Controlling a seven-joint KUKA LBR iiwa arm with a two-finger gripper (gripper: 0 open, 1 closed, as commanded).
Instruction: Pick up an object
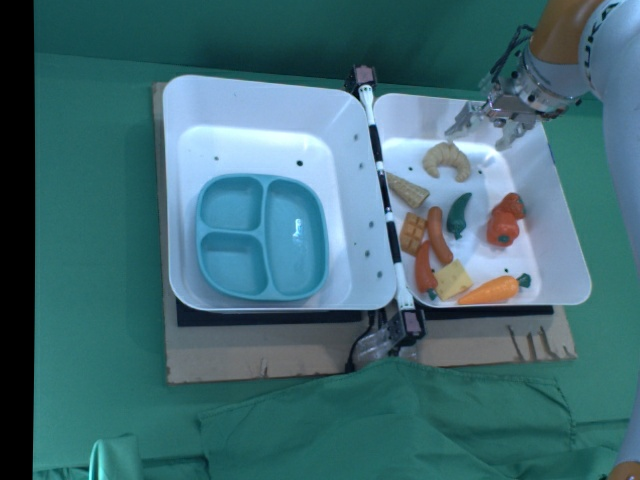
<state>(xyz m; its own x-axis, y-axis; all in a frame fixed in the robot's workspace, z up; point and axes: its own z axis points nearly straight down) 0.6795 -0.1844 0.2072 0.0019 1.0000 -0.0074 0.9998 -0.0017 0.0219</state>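
A fold of green cloth (400, 418) lies across the near edge, partly over the cardboard base (220, 363) under the bins. On the left, the left bin (200, 103) holds a teal divided plate (262, 236), lying flat with three compartments. A black-and-white striped bar (385, 198) runs between the two bins.

In the right bin (565, 258), nearest the front, a carrot (495, 289) lies along the front wall, its green top pointing right. Just left of it sits a yellow wedge (453, 280), touching a sausage (425, 270) beside the bar. A little farther back are a waffle piece (413, 233) and a second sausage (439, 234), close together. A green chili (458, 214) lies just right of that sausage. To the right, well apart from the chili, is a red-orange pepper (505, 221). Farther back, a cone (407, 189) rests next to the bar, and a croissant (447, 160) lies beyond it, near the back of the bin.

The gripper (489, 126) hangs above the far right corner of that bin, fingers spread apart with nothing between them. It is near the croissant but not touching it. The grey arm (610, 38) with its orange band rises to the upper right.
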